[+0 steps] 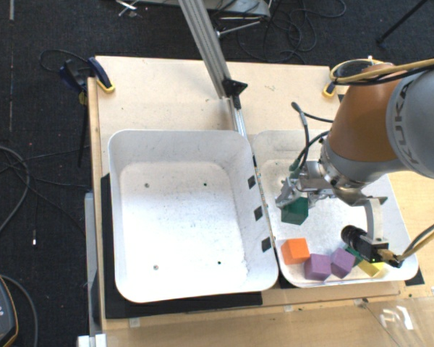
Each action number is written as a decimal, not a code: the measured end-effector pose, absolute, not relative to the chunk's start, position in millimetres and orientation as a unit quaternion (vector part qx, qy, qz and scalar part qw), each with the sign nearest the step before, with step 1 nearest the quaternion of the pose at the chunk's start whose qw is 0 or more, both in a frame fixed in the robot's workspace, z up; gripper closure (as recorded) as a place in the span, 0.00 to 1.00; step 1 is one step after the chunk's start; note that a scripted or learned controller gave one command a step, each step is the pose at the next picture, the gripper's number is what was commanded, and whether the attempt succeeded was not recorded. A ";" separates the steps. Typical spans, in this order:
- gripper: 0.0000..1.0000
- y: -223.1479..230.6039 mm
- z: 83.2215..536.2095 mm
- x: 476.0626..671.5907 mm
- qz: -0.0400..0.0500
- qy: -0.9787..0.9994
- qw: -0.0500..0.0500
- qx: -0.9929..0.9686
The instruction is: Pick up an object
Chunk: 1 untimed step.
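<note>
You are seeing the gripper (295, 194) fingers pinching the green block (296, 211) in the right bin (398, 202); likely light and rigid, so grip its flat sides

The wooden bench (173, 96) carries two shallow white bins side by side, the left bin (179, 215) larger, the right bin (398, 215) touching or slightly overlapping it. A slanted metal rail (206, 38) crosses its far edge. Two clamps, possibly yellow-tipped, grip the far corners (94, 74) (331, 89).
</note>
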State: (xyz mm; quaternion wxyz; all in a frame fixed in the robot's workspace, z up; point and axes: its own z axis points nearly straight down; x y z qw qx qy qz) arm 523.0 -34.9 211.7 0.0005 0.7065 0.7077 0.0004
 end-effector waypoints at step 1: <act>1.00 33.2 241.8 513.9 0.002 0.711 0.000 0.704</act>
